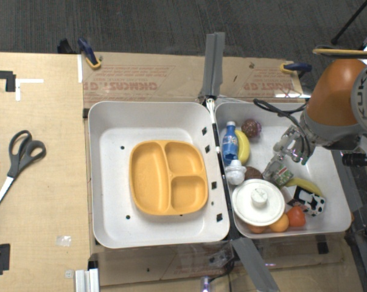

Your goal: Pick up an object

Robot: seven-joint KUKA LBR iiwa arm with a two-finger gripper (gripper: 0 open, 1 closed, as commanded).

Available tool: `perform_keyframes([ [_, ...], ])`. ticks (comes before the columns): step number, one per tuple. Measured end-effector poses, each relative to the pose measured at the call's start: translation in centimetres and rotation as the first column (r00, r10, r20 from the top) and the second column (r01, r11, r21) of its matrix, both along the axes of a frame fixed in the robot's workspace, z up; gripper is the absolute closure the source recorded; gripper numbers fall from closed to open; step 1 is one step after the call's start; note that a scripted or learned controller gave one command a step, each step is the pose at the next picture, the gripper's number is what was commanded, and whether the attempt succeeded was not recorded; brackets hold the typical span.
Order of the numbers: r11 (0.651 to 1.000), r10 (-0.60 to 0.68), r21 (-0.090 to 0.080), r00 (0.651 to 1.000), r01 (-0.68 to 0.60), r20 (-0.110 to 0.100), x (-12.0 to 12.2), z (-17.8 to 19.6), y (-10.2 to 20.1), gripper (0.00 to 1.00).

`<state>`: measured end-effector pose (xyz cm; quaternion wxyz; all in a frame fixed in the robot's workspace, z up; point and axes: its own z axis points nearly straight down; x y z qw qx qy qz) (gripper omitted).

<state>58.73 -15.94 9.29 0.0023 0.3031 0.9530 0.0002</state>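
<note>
Grey two-finger gripper [285, 155] hangs over the right white bin [338, 215]; we cannot tell its opening. Just below it we see a small green-labelled packet [282, 176], beside a yellow banana [307, 185] and a round white lidded container [258, 201]. The left bin [104, 181] bears a yellow three-compartment plastic tray [168, 177].

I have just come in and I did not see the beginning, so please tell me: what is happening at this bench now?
A grey robot arm with an orange band reaches into the right bin, which holds many small things: a water bottle, a banana, a white lid and more. Its gripper hangs low over a small green item near the middle of that bin. Nothing is seen between its fingers yet. The left bin holds a yellow divided plate.
</note>
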Motion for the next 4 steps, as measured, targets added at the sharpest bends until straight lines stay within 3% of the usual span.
perform_keyframes([
  [1, 0.988, -0.156, -0.004, 0.988, 0.156, 0.011, -2.9, 0.3, 0.1, 0.0],
  [2, 0.988, -0.153, -0.001, 0.988, 0.153, 0.002, -3.1, 1.0, 0.3, 1.0],
  [3, 0.986, -0.166, 0.0, 0.986, 0.166, -0.002, 0.4, 13.4, 6.6, 1.0],
  [4, 0.982, -0.187, 0.0, 0.982, 0.187, -0.007, -8.1, 9.7, 13.6, 1.0],
])
